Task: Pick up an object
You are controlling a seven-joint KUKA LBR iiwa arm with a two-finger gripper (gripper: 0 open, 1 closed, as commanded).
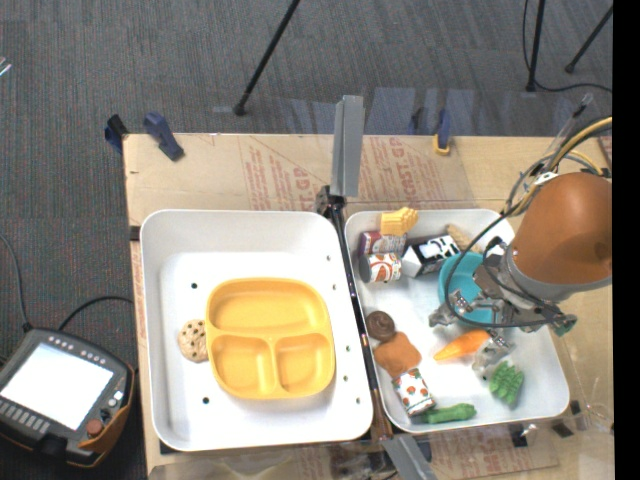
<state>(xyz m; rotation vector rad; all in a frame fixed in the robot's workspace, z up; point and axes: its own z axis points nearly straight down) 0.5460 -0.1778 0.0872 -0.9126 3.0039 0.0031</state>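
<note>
Across the bench, two shallow white bins sit side by side: the left bin (pixel 160 268) at about nine o'clock of the view's centre, the right bin (pixel 555 388) at about four o'clock. Within the left bin lies a yellow divided tray (pixel 270 348), and a cookie (pixel 193 340) touches the tray's nine o'clock edge. Over the right bin's three o'clock side hangs the arm, its orange band (pixel 560 230) broad and rounded, with the gripper (pixel 487 320) below it at about seven o'clock of the band; whether it is parted or closed cannot be told, and nothing is visibly caught in it. Just beside the gripper, at its seven o'clock, lies a toy carrot (pixel 461 347); a teal bowl (pixel 458 283) sits at its eleven o'clock, partly hidden by the wrist. Toward the bin's twelve o'clock rim are a yellow block (pixel 399 220), a small can (pixel 384 266) and a black-and-white carton (pixel 430 255). Near its nine o'clock wall rest a brown round piece (pixel 380 324) and an orange-brown piece (pixel 398 353). At six o'clock sit a strawberry-print can (pixel 414 392) and a green pickle-like piece (pixel 447 414); a green leafy toy (pixel 506 382) lies at five o'clock.
</note>
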